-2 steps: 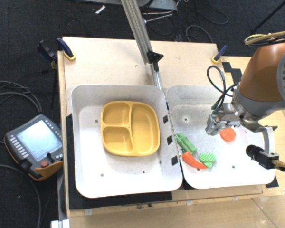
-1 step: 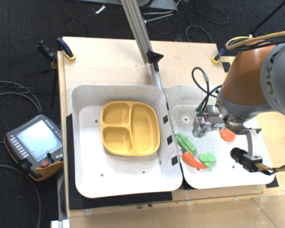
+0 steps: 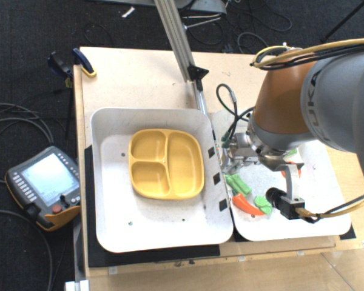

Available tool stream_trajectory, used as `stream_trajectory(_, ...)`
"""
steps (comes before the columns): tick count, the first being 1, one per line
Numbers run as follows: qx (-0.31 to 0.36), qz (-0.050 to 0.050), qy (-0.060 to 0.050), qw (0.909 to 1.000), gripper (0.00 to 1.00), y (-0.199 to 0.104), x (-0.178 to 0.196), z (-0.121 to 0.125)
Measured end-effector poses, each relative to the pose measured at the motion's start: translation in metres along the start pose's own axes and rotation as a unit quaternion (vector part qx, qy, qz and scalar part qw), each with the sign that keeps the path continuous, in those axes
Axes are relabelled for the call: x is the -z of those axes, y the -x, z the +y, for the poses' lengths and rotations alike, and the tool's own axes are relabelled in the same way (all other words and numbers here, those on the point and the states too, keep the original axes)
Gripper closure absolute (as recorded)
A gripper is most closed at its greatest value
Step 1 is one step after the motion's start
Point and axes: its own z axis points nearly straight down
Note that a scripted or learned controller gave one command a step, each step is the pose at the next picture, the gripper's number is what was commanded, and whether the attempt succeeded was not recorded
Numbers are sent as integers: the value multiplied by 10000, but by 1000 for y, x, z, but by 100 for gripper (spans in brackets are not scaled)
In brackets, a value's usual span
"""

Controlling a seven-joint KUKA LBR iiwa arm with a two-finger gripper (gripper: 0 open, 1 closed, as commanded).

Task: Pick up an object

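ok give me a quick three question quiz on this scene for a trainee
1. True or false: the yellow divided plate lies in the left bin.
2. Which bin is the arm over? A left, B right.
3. Fill in: the orange piece in the right bin lies beside ____ pieces.

Key: 1 true; 2 B; 3 green.

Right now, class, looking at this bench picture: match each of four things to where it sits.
Things:
1. yellow divided plate
2. orange carrot-like piece
3. teach pendant
4. blue and yellow clamp

Places:
A. floor, left of the bench
B. right bin
C. bench's far left corner
D. left bin

Pairs: 1-D, 2-B, 3-A, 4-C
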Motion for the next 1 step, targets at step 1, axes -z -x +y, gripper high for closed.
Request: stream_trajectory(1, -2, 0, -6, 10000, 100, -53, -3, -10)
